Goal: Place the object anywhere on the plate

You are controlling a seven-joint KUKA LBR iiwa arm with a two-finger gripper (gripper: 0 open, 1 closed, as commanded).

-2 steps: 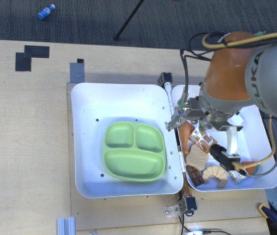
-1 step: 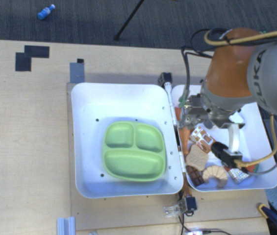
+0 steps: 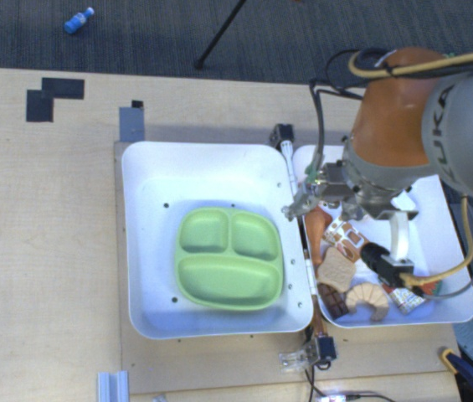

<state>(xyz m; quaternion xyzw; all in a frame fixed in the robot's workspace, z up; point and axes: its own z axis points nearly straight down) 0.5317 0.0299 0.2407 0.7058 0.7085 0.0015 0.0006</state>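
Two white bins (image 3: pixel 140 224), one green three-compartment plate (image 3: pixel 229 258), one heap of small objects (image 3: pixel 357 275) too jumbled to count

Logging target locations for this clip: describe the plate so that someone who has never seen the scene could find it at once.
Two shallow white bins sit side by side on the bench; take the left bin. The plate lies on its floor: light green, rounded, split into three compartments. The clutter of small objects is all in the right bin, under the arm.

Camera position: fixed above the bench (image 3: pixel 43 224), set well back.
Facing: downward at a slant, carpeted floor (image 3: pixel 177 15) along the top.
Coverage: left bin (image 3: pixel 148 174) whole; right bin (image 3: pixel 449 224) apparently whole, partly screened by the arm (image 3: pixel 420 115) entering from the right.
Overlap: single view.
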